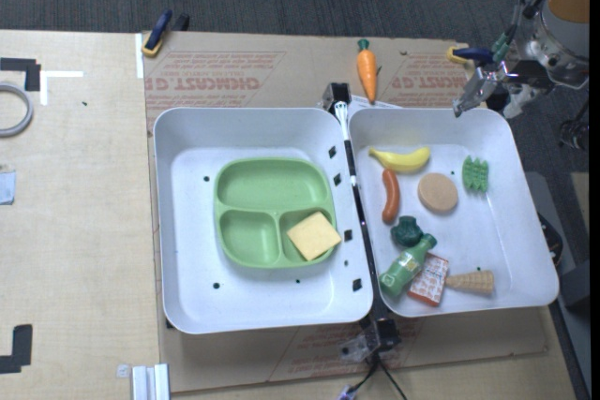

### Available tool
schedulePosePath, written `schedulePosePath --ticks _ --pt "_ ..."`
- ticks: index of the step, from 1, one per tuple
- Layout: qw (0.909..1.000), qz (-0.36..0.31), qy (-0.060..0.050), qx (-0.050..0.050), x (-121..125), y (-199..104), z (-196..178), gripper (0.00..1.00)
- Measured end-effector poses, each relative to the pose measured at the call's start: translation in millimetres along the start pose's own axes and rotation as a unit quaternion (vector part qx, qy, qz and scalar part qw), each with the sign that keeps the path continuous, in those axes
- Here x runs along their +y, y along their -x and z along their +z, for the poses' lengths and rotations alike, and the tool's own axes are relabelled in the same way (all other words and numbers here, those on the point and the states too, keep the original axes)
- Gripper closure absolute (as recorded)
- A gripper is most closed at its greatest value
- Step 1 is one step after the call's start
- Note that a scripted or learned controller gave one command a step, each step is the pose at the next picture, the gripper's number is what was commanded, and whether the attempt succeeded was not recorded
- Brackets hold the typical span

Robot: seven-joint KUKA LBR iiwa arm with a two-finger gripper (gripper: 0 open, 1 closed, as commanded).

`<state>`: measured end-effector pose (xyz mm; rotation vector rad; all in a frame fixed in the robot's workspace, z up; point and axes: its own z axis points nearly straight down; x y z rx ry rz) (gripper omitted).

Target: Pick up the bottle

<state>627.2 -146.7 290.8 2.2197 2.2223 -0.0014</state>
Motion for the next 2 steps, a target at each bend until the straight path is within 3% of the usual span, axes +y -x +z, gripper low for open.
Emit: schedulePosePath --ticks 1,2 --pt "0.9955 0.095 0.0 0.0 -35.7 47.3 123.2 0.0" --pt "0.9954 0.096 0.0 0.0 -35.3 47.7 113.4 1.0"
